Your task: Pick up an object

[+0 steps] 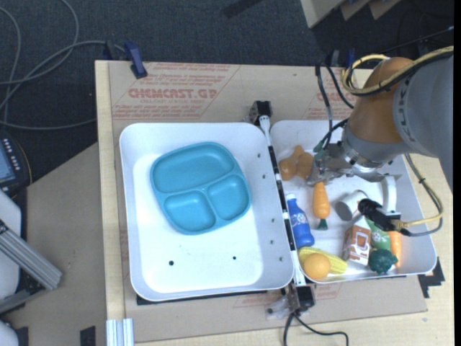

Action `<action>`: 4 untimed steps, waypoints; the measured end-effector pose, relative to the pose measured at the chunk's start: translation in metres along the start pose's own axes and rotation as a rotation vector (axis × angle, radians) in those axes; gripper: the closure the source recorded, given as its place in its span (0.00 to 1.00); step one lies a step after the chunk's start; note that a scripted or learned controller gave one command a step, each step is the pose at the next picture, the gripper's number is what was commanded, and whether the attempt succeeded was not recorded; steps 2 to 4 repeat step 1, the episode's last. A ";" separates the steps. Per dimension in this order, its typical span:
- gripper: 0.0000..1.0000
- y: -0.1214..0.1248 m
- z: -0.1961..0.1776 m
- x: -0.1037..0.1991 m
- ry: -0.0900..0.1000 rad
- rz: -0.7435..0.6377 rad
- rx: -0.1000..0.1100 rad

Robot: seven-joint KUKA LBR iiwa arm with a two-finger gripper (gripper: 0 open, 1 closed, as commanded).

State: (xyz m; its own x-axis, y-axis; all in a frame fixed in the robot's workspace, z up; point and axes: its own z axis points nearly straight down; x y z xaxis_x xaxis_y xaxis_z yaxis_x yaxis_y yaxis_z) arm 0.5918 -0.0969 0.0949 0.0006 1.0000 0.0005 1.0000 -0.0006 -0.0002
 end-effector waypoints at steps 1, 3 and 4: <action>1.00 0.018 -0.096 0.058 0.001 -0.007 -0.011; 1.00 0.018 -0.096 0.058 0.001 -0.007 -0.011; 1.00 0.018 -0.096 0.058 0.001 -0.007 -0.011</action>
